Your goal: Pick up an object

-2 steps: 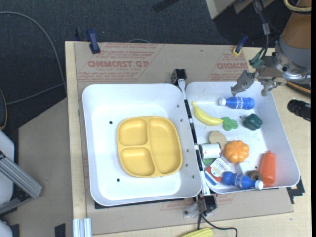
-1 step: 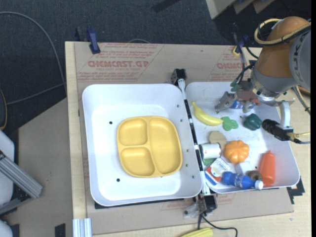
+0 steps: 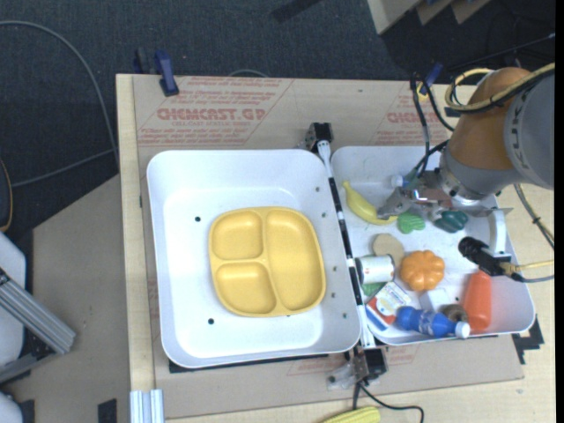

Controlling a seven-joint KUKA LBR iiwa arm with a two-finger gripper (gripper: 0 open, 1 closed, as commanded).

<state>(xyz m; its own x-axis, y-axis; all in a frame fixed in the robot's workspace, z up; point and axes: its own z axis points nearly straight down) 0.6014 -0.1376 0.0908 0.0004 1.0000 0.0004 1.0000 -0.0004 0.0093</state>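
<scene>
End effector (image 3: 421, 203) low in right bin (image 3: 518, 311) — grip state unclear — bench (image 3: 238, 113) on dark carpet (image 3: 70, 25).

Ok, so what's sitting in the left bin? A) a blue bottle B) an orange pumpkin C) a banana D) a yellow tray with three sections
D. The left bin holds the yellow tray with three sections, while the banana, the orange pumpkin and the blue bottle all lie in the right bin.
</scene>
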